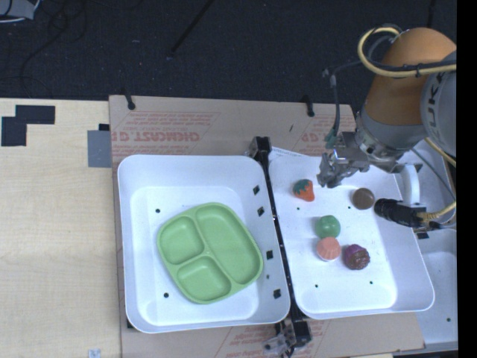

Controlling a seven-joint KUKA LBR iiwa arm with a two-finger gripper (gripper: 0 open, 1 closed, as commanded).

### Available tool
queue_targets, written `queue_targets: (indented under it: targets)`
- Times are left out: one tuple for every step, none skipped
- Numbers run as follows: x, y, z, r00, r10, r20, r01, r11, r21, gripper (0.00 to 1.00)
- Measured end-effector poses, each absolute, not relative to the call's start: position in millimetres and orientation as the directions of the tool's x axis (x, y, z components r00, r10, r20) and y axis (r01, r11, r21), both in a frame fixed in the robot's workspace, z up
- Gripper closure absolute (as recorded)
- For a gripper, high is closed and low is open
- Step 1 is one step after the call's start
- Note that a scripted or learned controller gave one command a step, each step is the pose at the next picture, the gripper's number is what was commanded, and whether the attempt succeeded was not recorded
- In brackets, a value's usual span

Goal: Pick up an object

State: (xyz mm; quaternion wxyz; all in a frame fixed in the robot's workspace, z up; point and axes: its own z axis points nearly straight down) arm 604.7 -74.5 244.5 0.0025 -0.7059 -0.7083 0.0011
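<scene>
Two white bins sit side by side on the surface (59,222), meeting along a dark divider that runs down the middle. We see the left bin (141,192) taken up largely by a green compartment plate (209,253), lying at a slant with bare white floor along the bin's upper and left walls. The right bin (373,289) carries five small things: an orange and green piece (302,189) near its upper left, a brown round piece (363,198) to the right of that, a green ball (327,225) near the middle, a pink and orange piece (329,249) touching or just below the ball, and a dark purple piece (357,256) just beside the pink one. We note open floor along this bin's lower edge and in its lower left part.

Our arm comes in from the right, orange band uppermost, and its hand (337,170) hangs over the upper part of the right bin, close to the far wall, between the orange and green piece and the brown one and above both. We cannot tell how far the hand is parted, and we see nothing gripped in it.

Under the bins lies brown cardboard (186,129) with red print, reversed and upside down, too faint for us to read with confidence.
</scene>
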Motion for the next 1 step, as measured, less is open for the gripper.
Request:
queue_targets:
  targets:
    - [589.6, -33.8, 233.9, -0.002, 1.000, 0.001, 1.000, 0.002, -0.006, 1.00]
